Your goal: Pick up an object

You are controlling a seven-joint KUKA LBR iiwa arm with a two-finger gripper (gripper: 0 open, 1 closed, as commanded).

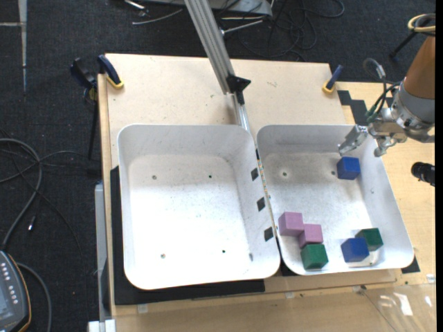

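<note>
My gripper (364,145) hangs over the far part of the right bin (304,138), its two fingers spread open with nothing between them. A blue cube (348,168) lies on the bin floor just below and slightly left of the fingertips, apart from them. Toward the bin's near end sit two pink blocks (291,221) (311,234) touching each other, and a green cube (314,256) right in front of them. Another blue cube (354,249) and a green cube (372,238) rest together in the near right corner.
The left bin (131,144) stands beside the right one, sharing a middle wall. A slanted metal rail (211,37) runs down to the bench's back centre. Clamps (111,71) (332,79) grip the board's far corners.
</note>
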